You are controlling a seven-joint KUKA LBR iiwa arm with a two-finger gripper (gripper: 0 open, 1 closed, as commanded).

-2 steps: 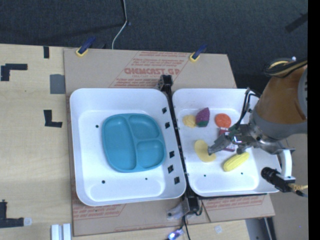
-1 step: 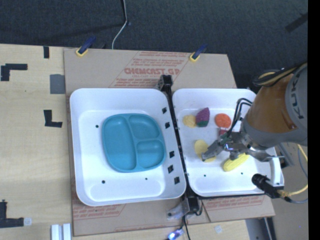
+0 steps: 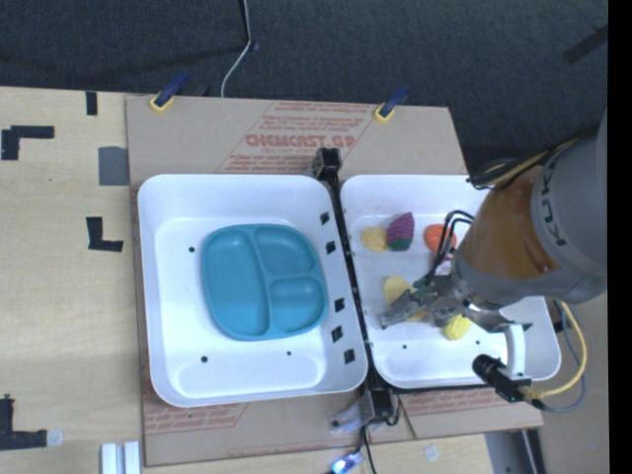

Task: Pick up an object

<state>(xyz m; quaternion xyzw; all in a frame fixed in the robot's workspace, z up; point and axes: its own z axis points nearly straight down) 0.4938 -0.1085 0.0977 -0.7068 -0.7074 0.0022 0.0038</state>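
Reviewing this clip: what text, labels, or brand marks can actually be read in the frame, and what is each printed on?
"CHEMCAST GP", in red on the brown board under the bins; it reads roughly so, being blurred.
Smaller red print on that board by the bins' lower edge: too blurred to read.
Dark letters on the arm: cut off, not readable.

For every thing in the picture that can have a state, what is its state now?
blue divided plate: lying flat in the left bin, nothing in its compartments.
purple toy: loose in the right bin, touching a yellow piece.
orange piece: loose, near the arm.
pincer: low in the right bin, beside a yellow toy; a grip cannot be told.
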